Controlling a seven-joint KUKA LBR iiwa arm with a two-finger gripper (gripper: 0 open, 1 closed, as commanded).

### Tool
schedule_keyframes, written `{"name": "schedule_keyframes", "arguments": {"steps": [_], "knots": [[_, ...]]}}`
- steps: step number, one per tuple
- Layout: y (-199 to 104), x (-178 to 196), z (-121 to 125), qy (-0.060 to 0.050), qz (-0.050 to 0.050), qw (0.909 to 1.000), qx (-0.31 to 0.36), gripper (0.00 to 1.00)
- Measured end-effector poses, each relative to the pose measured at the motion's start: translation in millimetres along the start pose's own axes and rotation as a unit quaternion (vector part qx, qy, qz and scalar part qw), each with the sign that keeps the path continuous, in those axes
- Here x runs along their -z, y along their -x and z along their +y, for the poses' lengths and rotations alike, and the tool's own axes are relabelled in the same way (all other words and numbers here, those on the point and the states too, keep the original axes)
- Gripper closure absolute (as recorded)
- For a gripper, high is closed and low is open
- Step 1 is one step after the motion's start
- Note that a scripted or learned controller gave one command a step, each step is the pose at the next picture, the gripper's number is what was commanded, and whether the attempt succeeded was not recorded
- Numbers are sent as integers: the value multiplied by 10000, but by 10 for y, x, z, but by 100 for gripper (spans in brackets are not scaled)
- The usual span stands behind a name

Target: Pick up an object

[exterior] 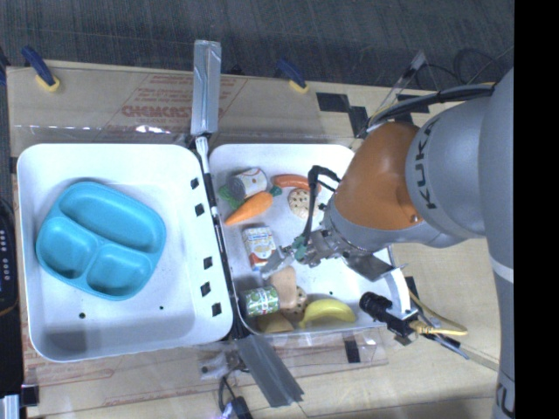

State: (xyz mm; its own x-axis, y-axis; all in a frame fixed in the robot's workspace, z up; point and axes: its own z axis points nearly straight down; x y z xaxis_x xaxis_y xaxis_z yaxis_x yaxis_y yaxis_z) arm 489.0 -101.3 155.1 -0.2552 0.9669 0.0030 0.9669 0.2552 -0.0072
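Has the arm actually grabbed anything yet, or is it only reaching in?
Done so far: the arm has reached into the right bin, with the gripper low among the toy food, between the small can and the banana. In hand: nothing that I can see. Left: close on one item and lift it. The carrot lies on the bin floor.
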Motion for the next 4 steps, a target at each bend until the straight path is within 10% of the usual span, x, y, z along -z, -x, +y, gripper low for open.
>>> {"name": "schedule_keyframes", "arguments": {"steps": [1, 2, 4], "knots": [[20, 129, 18, 21, -11, 10000, 12, 100], [399, -637, 1196, 20, -5, 9947, -1029, 100], [709, -622, 1210, 33, -9, 9938, -1113, 100]]}}
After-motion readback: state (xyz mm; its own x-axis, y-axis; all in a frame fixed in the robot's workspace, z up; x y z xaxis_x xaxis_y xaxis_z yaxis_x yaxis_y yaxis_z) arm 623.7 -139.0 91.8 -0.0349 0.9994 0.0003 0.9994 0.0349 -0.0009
